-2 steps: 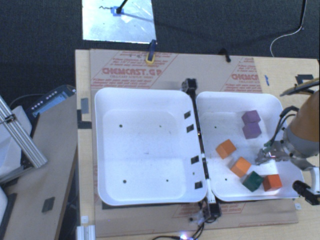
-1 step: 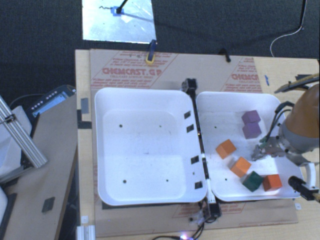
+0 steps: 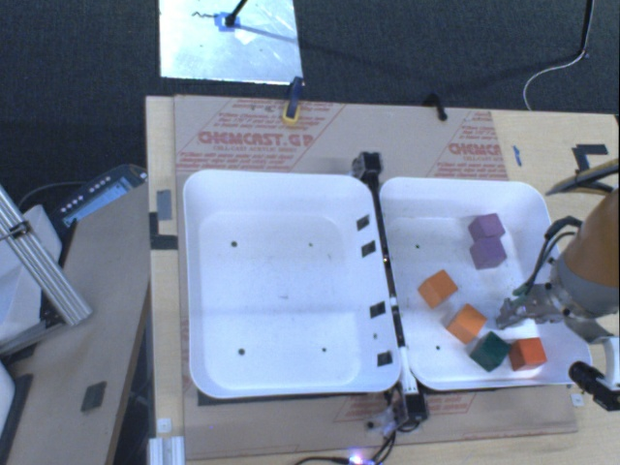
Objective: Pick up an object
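Note:
Several blocks lie in the right bin (image 3: 417,211). Two purple blocks (image 3: 487,240) sit close together at the back right. One orange block (image 3: 438,288) rests near the bin's middle and a second orange block (image 3: 466,323) lies nearer the front. At the front right, a dark green block (image 3: 490,351) sits beside a red-orange block (image 3: 527,354). My gripper (image 3: 515,312) reaches in from the right, low over the bin, just above the red-orange block and right of the second orange block. I see nothing held in it.
The left bin (image 3: 194,260) lies beside the right one, with black clips (image 3: 373,250) along their shared wall. A shiny metal plate (image 3: 228,27) lies beyond the bench. A yellow clip (image 3: 291,114) sits on the cardboard backing. My arm (image 3: 591,269) covers the right bin's right rim.

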{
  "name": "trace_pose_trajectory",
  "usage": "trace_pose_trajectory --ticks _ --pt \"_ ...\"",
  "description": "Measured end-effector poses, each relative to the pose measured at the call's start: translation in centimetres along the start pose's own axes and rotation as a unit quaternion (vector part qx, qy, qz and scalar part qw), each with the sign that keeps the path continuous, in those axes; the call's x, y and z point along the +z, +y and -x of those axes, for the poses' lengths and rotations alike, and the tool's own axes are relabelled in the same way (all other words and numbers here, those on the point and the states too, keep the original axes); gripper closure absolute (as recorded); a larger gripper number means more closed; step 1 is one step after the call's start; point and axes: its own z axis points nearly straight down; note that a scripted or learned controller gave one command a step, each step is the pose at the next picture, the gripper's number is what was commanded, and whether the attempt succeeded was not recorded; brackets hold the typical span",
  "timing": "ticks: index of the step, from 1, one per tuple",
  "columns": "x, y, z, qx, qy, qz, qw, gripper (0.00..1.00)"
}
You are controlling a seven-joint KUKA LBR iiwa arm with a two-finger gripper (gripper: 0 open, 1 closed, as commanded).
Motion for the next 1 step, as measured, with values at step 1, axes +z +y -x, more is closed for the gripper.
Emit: trace_pose_trajectory --ticks 1 --pt "-0.05 3.34 -1.72 -0.004 -0.001 0.002 1.0 1.0"
